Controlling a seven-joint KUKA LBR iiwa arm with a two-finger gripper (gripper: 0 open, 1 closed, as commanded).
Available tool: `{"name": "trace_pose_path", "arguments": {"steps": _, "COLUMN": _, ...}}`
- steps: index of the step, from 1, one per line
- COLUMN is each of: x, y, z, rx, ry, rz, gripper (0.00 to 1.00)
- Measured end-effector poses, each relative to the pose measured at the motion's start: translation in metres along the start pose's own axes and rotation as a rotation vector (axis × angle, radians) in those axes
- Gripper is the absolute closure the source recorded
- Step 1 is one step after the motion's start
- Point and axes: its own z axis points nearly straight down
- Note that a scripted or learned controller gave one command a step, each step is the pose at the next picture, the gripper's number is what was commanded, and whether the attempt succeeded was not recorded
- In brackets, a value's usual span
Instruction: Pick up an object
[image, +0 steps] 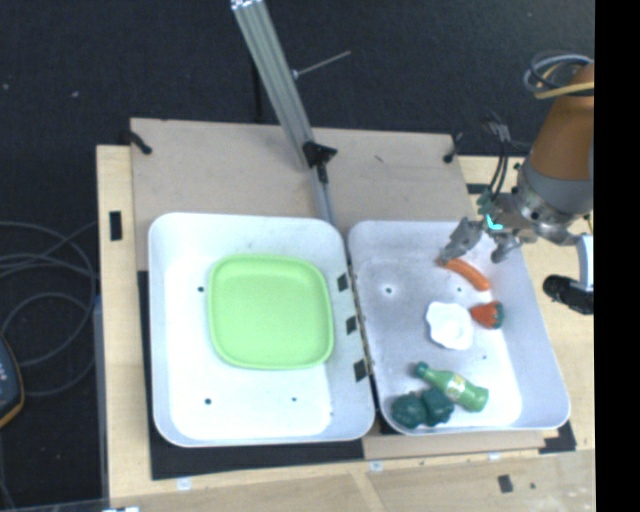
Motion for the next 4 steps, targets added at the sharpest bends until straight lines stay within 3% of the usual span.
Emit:
{"name": "trace_pose_path", "arguments": {"steps": 1, "x": 0.0, "y": 0.0, "z": 0.0, "rx": 0.0, "ry": 0.0, "rz": 0.0, "gripper": 0.0}}
{"name": "trace_pose_path", "arguments": {"steps": 3, "x": 0.007, "y": 0.011, "z": 0.099, "rx": 0.005, "ry": 0.0, "rz": -0.001, "gripper": 0.0}}
{"name": "trace_pose_path", "arguments": {"steps": 4, "x": 0.006, "y": 0.01, "z": 0.122, "rx": 0.002, "ry": -0.001, "rz": 0.0, "gripper": 0.0}}
